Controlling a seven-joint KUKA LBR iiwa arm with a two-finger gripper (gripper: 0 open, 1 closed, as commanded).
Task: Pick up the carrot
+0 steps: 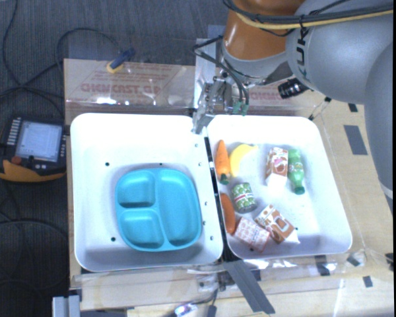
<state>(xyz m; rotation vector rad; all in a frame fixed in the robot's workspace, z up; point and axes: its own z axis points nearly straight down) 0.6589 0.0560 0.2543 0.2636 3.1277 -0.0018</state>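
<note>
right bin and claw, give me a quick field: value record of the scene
claw: above the far end of the divide between the bins, nothing seen between its fingers
carrot: right bin, far left, beside the banana
second carrot: nearer, along the left wall
green bottle: right of centre
blue tray: left bin

The pincer point(204, 111) is small and blurred against the bin rims, so how its fingers stand cannot be told. Above it, the arm point(330, 38) runs out past the top and right edges. Below the pincer, the lower carrot point(228, 215) has its far end tucked under a small carton point(252, 234), whose print is too small to read. Far left of the pincer, the handheld screen point(32, 144) is cut by the left edge.
</note>
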